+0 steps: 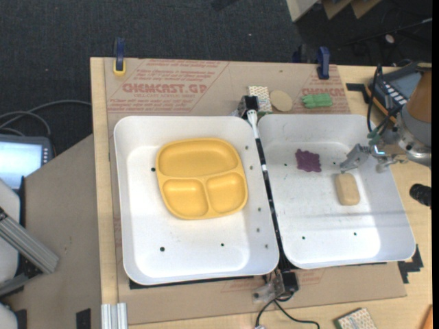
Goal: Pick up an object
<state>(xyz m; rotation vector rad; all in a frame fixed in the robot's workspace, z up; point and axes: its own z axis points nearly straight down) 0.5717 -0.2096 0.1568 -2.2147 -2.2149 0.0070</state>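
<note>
In the right bin a tan oblong piece lies near the middle right. A small purple lump rests to its left, nearer the back. My gripper hangs over the right bin's back right area, just above and behind the tan piece. Its fingers are spread open with nothing between them. The grey arm comes in from the right edge.
The left bin holds a yellow divided plate. Behind the bins, on the cardboard, lie a green piece and a tan disc. Blue clamps hold the board's back edge.
</note>
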